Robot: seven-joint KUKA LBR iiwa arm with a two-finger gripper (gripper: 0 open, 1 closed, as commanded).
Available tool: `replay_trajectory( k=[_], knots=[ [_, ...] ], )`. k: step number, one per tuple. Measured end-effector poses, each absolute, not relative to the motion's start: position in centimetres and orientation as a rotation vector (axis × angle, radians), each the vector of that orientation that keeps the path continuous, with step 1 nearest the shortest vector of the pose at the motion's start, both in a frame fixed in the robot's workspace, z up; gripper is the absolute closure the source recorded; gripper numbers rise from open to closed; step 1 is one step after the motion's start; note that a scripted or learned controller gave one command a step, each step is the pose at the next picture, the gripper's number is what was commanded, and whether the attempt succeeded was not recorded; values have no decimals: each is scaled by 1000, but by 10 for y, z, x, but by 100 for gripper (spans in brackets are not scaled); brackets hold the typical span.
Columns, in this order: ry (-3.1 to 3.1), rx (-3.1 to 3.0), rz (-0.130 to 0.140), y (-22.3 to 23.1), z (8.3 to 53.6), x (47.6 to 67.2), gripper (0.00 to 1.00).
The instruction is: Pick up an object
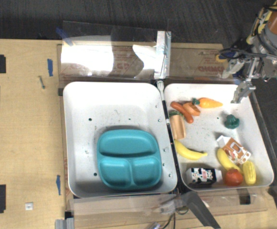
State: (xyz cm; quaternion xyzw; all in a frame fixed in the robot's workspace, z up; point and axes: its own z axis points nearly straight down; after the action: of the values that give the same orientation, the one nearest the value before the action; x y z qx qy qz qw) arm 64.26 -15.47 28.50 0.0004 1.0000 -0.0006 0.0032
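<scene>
The right bin (260,128) holds several toy foods. An orange carrot (208,102) and red sausages (186,110) lie near its back left corner, with a brown cylinder (177,126) beside them. A green piece (231,122) sits toward the right wall. Closer to the front are a yellow banana (190,151), an orange-and-white carton (234,150), a second banana (224,159), a corn cob (249,171), a red tomato (233,177) and a black-and-white can (203,175). My gripper (239,94) hangs over the bin's back right corner, above and apart from the green piece, holding nothing I can see.
The left bin (81,109) carries a teal divided plate (129,159) at its front. A clear plastic sheet and silver tape (162,54) stand behind both bins. Tan bench surface (19,128) stretches to the left.
</scene>
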Motion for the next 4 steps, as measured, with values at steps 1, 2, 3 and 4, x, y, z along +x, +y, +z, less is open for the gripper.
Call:
replay_trajectory(
  k=[1, 2, 3, 4],
  knots=[
    [3136, 211, 1, -194, 194, 605, 0],
    [3100, 174, -9, -209, 117, 579, 0],
    [3072, 268, -10, -219, 111, 554, 0],
    [3105, 212, -9, -205, 96, 492, 0]
  ],
)
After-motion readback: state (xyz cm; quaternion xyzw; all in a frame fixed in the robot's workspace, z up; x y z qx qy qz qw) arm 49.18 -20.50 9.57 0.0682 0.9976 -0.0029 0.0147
